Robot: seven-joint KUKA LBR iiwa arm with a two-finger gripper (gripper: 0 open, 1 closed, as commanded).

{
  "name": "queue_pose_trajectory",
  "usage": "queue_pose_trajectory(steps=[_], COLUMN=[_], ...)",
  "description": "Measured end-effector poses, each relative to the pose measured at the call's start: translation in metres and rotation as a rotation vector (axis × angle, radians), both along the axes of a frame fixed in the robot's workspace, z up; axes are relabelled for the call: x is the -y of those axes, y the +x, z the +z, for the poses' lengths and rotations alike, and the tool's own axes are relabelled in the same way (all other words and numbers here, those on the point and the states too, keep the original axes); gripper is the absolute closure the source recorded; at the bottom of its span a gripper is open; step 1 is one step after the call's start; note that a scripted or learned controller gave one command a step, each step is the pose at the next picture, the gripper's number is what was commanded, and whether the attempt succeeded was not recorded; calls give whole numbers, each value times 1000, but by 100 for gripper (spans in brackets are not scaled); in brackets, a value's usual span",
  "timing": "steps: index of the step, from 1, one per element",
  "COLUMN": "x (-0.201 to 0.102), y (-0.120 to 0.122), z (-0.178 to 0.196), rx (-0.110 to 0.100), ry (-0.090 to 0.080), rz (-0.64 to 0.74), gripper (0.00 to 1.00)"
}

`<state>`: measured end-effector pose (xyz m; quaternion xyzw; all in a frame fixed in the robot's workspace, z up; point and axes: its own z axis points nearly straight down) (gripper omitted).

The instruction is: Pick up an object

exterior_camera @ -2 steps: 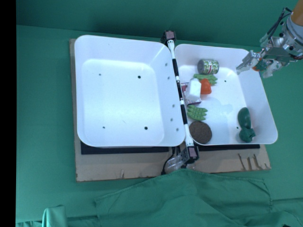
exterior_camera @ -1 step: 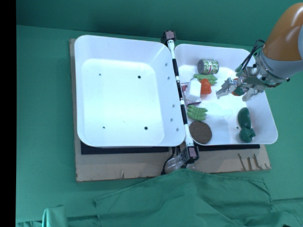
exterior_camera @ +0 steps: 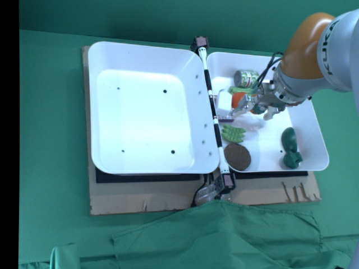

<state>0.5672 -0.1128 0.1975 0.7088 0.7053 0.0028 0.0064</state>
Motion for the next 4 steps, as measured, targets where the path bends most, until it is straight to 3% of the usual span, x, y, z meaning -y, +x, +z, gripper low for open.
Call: queue_pose_trajectory(steps=[1, 2, 3, 4], x=[-12, -19, -10, -9], y=[63, 47, 63, 62], z=[-13, 96, 27, 33], rx=[-4, 4, 4, 0], ry=[0, 2, 0, 1], rz=[4, 4, 2, -1], gripper=[0, 0, 0, 100])
